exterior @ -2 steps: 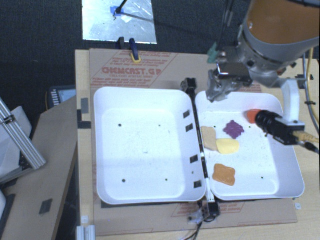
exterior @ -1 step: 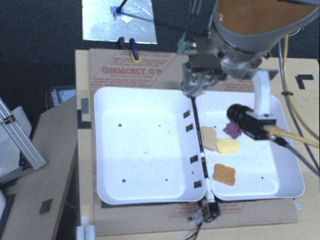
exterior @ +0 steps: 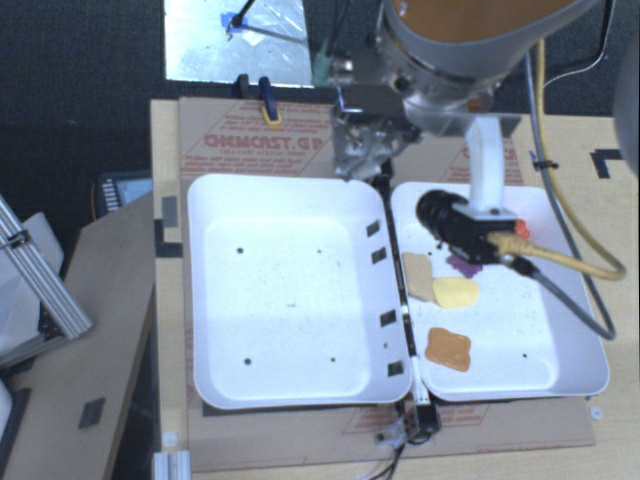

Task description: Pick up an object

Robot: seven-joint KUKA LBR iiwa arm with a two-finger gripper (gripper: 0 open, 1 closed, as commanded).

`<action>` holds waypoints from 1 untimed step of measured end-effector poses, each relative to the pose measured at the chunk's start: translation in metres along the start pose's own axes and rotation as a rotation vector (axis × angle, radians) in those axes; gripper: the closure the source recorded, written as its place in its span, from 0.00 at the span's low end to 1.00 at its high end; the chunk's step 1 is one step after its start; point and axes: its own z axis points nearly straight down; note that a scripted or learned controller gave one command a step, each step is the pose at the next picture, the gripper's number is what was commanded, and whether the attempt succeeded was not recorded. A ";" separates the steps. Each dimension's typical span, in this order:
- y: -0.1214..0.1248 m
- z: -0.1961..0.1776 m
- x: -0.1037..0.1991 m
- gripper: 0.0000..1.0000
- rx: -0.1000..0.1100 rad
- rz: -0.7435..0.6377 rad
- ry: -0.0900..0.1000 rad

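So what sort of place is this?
Probably a robotics lab bench: a robot arm reaches over the left bin and the right bin, set on printed cardboard, aluminium framing alongside.

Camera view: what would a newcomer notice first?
The grey arm with its orange band looms across the top. Its gripper hangs by the far end of the seam between the left bin and the right bin. Small things cluster in the right bin near that seam: a yellow piece, a beige piece beside it, and an orange-brown slab nearer the camera.
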 end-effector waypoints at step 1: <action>0.001 0.156 0.027 1.00 0.018 0.000 -0.009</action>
